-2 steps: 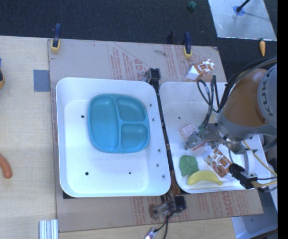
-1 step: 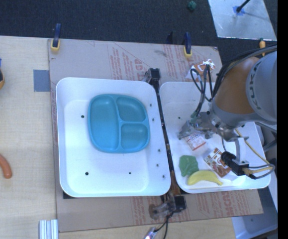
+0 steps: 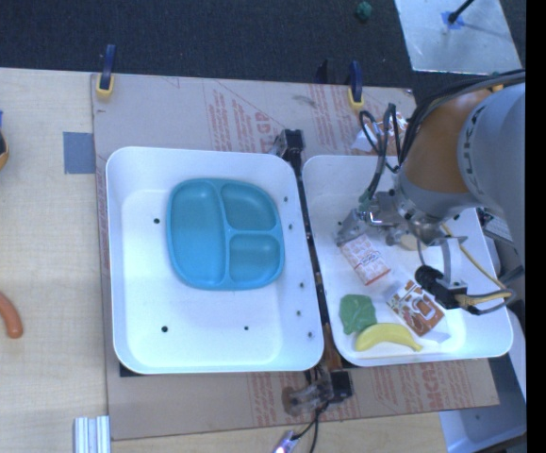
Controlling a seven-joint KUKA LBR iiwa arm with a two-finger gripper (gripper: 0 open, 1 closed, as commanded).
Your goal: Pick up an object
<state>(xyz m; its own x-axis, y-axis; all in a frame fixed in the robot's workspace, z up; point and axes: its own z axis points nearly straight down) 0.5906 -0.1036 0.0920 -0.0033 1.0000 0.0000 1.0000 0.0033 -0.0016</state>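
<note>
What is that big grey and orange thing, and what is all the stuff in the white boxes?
That is a robot arm. Its end effector, the part that grabs, hangs over the right white bin. The picture comes from one camera fixed above the bench, looking down at a slant. A program is trying to make the arm pick something up. The right bin has a toy banana, a green toy and two small packets. The left bin has a blue divided plate. A toy sausage lies on the bench, outside the bins. I can't see anything held.
</note>
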